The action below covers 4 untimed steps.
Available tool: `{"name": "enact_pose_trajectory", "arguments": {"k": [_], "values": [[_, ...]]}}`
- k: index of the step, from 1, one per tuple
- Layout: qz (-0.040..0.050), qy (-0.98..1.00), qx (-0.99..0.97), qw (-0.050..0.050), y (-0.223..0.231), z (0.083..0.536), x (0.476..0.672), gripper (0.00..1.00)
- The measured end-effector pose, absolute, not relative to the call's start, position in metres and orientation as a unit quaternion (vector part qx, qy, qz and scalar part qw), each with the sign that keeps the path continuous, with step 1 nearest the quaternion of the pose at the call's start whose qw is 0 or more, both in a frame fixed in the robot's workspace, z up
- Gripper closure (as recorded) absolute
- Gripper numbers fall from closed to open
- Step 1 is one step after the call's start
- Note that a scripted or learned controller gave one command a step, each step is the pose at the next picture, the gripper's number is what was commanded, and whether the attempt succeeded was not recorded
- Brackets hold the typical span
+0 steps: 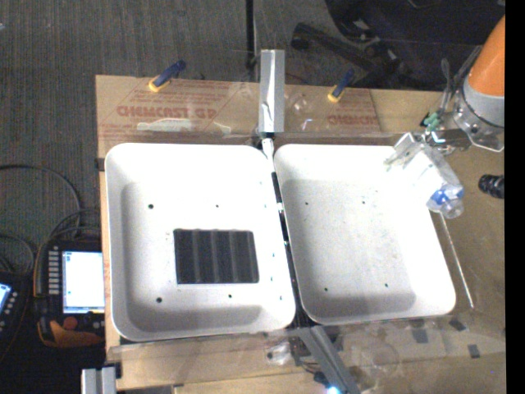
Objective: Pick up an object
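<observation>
A: See the gripper (pixel 426 150)? It hangs over the far right corner of the right bin (pixel 369 302), up near two o'clock from that bin's middle.

B: I see clear plastic fingers (pixel 404 148) and a bluish tip lower down, but I can't tell whether they stand apart or pressed together. Nothing shows between them as far as I can make out.

A: So what would it pick? The thing I can make out is the dark ribbed block (pixel 216 256) in the left bin (pixel 123 220).

B: It lies flat on the floor of that bin, a little toward six o'clock from the middle. Its long side runs from nine to three o'clock, and its grooves run across that, twelve to six.

A: From the gripper, then, the block sits off toward eight o'clock, well apart, with the ridge between the two bins in the way.

B: My guess is the arm (pixel 492 64) has to cross that ridge and come down with the fingers set across the block's short side. That's a judgement, mind.
</observation>
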<state>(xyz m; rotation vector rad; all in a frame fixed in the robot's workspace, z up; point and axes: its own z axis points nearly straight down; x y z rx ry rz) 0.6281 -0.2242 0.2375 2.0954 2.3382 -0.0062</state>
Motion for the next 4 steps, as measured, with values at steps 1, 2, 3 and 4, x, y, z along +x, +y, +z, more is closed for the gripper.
{"name": "enact_pose_trajectory", "arguments": {"k": [1, 2, 3, 4], "values": [[-0.0007, 0.728, 0.686, 0.0, -0.223, 0.278, 0.586, 0.0], [-0.0012, 0.767, 0.642, 0.001, -0.224, 0.305, 0.569, 0.0], [-0.0004, 0.783, 0.622, -0.001, -0.222, 0.174, 0.575, 0.0], [0.0005, 0.779, 0.627, 0.0, -0.222, 0.197, 0.563, 0.0]]}}
